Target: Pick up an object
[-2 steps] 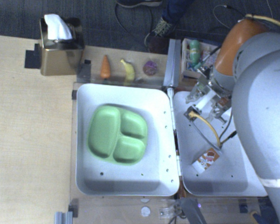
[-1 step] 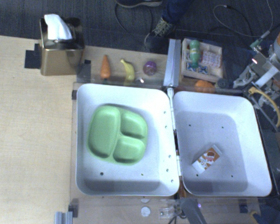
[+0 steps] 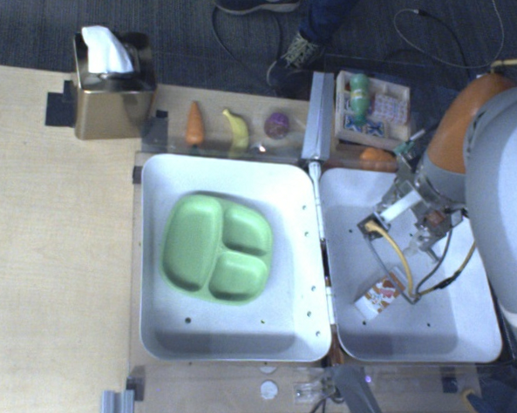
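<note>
Your gripper (image 3: pixel 429 227) hangs over the right bin (image 3: pixel 460 340); whether it is spread, you cannot tell. Centre above the small red-and-white packet (image 3: pixel 379 298) lying nearby on the bin floor, then descend straight across its narrow side.

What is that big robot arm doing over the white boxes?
The grey robot arm is reaching in over the right bin to pick something up. Its gripper hangs near a small red and white packet, which lies on the bin floor, not lifted yet. The left bin holds a green divided plate.
</note>
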`<state>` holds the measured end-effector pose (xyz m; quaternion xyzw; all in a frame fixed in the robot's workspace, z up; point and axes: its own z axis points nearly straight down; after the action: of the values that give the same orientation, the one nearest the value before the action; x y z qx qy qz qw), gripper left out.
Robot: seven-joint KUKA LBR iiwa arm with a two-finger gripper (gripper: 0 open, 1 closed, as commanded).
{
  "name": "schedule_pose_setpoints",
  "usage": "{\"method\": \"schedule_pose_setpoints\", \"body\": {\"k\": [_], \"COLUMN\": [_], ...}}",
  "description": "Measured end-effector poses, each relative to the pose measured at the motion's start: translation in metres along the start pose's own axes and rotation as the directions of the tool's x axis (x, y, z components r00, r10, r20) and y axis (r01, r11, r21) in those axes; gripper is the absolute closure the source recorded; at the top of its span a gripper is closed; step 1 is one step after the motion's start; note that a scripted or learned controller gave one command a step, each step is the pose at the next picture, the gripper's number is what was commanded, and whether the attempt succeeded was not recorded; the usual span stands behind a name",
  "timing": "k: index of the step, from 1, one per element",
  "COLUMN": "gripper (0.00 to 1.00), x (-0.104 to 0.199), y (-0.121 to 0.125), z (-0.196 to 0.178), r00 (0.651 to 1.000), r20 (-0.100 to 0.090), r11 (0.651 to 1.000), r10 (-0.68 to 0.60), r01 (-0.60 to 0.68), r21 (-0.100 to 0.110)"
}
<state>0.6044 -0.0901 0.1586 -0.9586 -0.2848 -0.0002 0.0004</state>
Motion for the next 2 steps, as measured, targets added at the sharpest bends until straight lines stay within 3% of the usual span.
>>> {"method": "schedule_pose_setpoints", "body": {"k": [1, 2], "gripper": [0.0, 0.0], "x": [-0.071, -0.096], "y": [0.004, -0.061], "z": [0.072, 0.071], "r00": [1.0, 0.976], "r20": [-0.003, -0.011], "r11": [1.0, 0.976], "r10": [-0.014, 0.218], "r01": [0.014, -0.218], "r21": [-0.005, -0.007]}}
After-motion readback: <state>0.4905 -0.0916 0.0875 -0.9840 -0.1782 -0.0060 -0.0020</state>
